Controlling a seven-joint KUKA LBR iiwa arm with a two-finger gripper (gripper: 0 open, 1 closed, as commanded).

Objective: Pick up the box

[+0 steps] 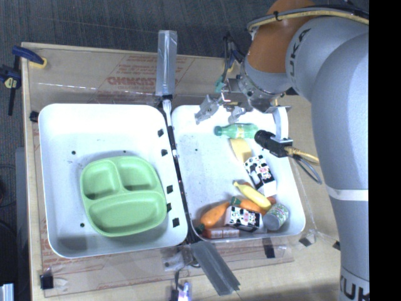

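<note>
Dark carpet surrounds your wooden bench (94, 74), which carries two white bins side by side. Your target, the box (259, 171), is the small black-and-white cow-patterned carton lying slanted toward the right side of the right bin (200, 168). Watch out: a second cow-patterned carton (243, 217) sits at the bin's near edge, so you need to settle which one you mean. Just above the box lies a pale yellow wedge (240, 148), touching or nearly so, and above that a green bottle (237, 130) on its side. Below the box a banana (252, 194) crowds its lower end, with an orange carrot-like piece (213, 215) and a grey can (276, 216) nearby. The gripper (220, 110) hangs over the bin's far edge, well apart from the box, its two fingers spread open and holding nothing. A black tool with an orange tip (279, 144) juts from the wrist close to the box. The left bin (56, 168) holds a green divided plate (123, 195). From here, the likely trouble is clutter: coming down on the slanted box, a finger could land on the wedge or banana and nudge the box aside, or close on a neighbour instead.
</note>
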